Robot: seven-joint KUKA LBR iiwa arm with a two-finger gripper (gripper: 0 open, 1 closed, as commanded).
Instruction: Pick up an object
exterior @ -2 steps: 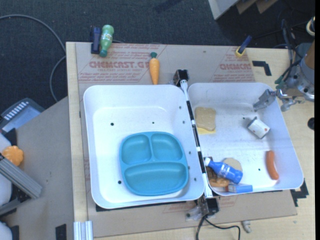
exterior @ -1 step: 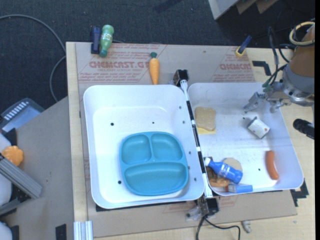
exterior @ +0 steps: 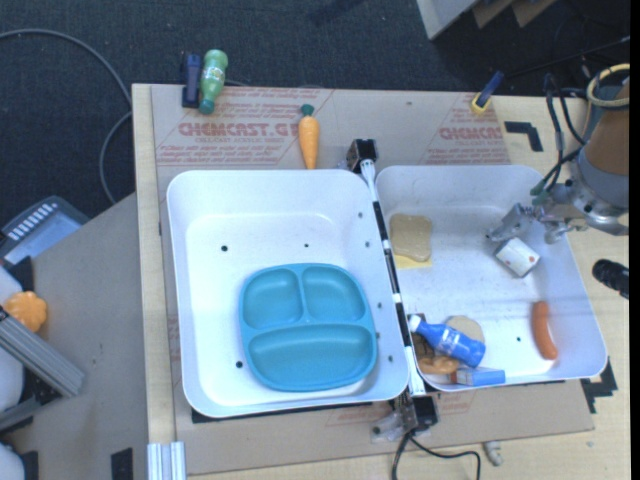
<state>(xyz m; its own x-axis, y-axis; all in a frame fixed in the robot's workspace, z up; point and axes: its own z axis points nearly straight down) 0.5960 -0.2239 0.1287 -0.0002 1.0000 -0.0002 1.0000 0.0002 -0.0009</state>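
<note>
My gripper (exterior: pixel 520 234) hangs over the right bin (exterior: pixel 470 183), near its right wall, with the grey arm (exterior: pixel 600 168) coming in from the right. A small white block (exterior: pixel 517 258) lies just below the gripper, touching or nearly touching it. A tan slice of toast on a yellow piece (exterior: pixel 410 238) rests by the bin's left wall. A blue bottle (exterior: pixel 452 342) lies across a round brown cookie (exterior: pixel 466 326) at the front left. An orange sausage (exterior: pixel 544 329) lies at the front right.
The left bin (exterior: pixel 200 218) holds a blue divided plate (exterior: pixel 307 325). On the bench behind the bins lie a toy carrot (exterior: pixel 309 139) and a green bottle (exterior: pixel 212 78). A black clip (exterior: pixel 361 152) sits where the bins meet.
</note>
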